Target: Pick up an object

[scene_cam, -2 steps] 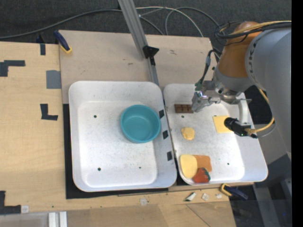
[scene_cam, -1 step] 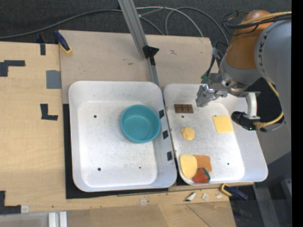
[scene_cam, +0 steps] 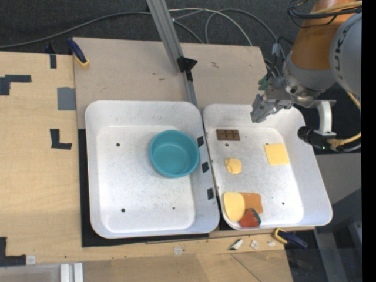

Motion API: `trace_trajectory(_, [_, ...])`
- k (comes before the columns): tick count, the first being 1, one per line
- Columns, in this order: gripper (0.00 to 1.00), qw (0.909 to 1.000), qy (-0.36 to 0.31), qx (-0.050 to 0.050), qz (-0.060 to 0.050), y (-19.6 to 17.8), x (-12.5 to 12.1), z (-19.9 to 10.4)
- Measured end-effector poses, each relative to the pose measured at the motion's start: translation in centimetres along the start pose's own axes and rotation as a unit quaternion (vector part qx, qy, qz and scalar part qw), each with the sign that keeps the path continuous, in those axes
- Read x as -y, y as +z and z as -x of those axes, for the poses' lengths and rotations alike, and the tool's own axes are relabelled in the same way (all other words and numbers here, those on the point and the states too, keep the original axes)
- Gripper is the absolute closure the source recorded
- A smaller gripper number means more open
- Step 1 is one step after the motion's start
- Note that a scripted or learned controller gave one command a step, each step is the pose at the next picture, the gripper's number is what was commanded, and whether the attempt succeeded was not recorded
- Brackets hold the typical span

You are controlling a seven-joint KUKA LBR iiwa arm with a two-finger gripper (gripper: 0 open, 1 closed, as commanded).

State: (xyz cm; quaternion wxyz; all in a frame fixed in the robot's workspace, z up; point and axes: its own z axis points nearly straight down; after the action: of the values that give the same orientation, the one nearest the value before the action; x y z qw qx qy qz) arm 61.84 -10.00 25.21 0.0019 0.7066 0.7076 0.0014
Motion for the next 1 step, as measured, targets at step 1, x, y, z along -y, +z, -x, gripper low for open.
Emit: trace_trajectory(1, [1.00,1.0000,-0.002,-0.001,-0.004,1.38,0.69,-4.74])
